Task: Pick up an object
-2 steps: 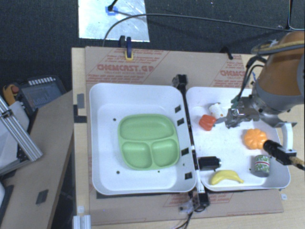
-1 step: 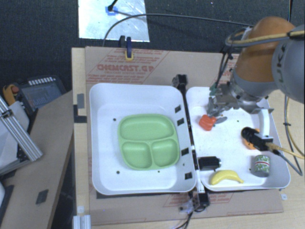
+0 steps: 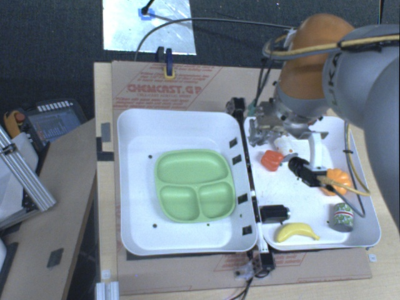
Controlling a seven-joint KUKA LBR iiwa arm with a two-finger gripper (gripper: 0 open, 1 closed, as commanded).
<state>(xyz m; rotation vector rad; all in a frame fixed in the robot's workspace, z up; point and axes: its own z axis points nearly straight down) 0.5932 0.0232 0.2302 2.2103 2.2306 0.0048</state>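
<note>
Two bins (image 3: 134, 186); gripper (image 3: 261, 130) at shared edge

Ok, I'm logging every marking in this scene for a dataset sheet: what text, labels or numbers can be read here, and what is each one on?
"CHEMCAST G P" in red print, roughly as it reads since the last letters are unclear, on the brown board behind the left bin.
Can in the right bin: patterned label, too small to read.
Handheld pendant at the left: screen and keys too blurred to read.

Grey arm (image 3: 369, 74) (orange band (image 3: 319, 33) above wrist)
</note>
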